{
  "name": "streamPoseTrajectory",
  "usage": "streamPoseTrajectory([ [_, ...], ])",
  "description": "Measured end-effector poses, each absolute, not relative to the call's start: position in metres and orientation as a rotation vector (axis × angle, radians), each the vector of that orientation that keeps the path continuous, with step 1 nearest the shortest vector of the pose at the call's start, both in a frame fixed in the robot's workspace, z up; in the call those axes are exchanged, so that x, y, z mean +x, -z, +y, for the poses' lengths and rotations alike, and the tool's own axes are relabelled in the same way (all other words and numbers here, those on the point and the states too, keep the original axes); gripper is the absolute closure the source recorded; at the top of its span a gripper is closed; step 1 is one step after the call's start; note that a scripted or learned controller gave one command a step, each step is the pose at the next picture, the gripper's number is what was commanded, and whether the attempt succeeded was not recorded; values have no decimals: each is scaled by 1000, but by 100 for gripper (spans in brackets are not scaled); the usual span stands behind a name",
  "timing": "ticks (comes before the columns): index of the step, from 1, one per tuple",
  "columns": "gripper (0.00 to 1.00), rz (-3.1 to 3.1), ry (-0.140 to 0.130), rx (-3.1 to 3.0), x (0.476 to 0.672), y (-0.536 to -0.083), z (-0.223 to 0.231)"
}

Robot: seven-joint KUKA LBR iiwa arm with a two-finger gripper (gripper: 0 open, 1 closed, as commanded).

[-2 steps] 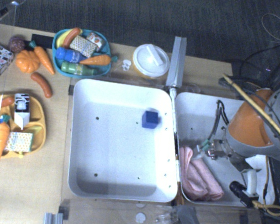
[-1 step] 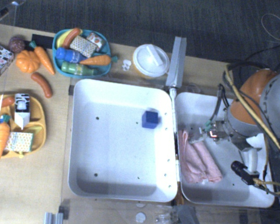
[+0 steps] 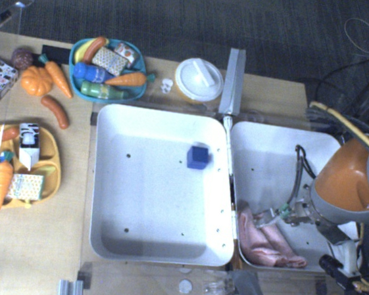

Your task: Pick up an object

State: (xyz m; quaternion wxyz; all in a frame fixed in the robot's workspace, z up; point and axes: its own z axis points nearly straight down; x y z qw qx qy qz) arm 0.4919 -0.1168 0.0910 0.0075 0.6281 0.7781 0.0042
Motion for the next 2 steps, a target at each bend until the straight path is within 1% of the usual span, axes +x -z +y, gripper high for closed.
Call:
streamPoseTrajectory([
  [1, 0, 2366, -13, 2042, 511, -91, -93],
  [2, 0, 2319, -14, 2100, 570, -90, -97],
])
